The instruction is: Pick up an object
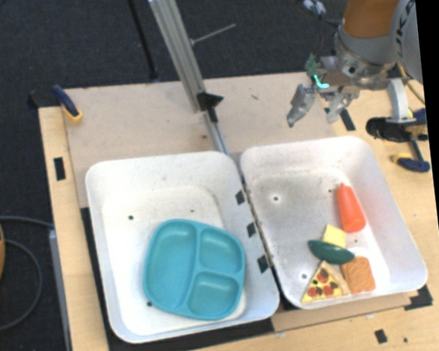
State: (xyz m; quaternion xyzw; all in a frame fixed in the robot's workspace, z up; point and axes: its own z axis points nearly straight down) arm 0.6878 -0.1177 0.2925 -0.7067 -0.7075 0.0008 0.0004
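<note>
Camera view: claw [317, 106] hangs open, empty, beyond the right bin [374, 158]; centre over the orange carrot [350, 207] before descending.

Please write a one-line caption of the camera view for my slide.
Gripper open above the bench behind the right bin of toy food; blue tray in left bin.

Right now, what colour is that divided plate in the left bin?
The divided plate is light blue, a turquoise shade, seen clearly in the camera view.
</note>
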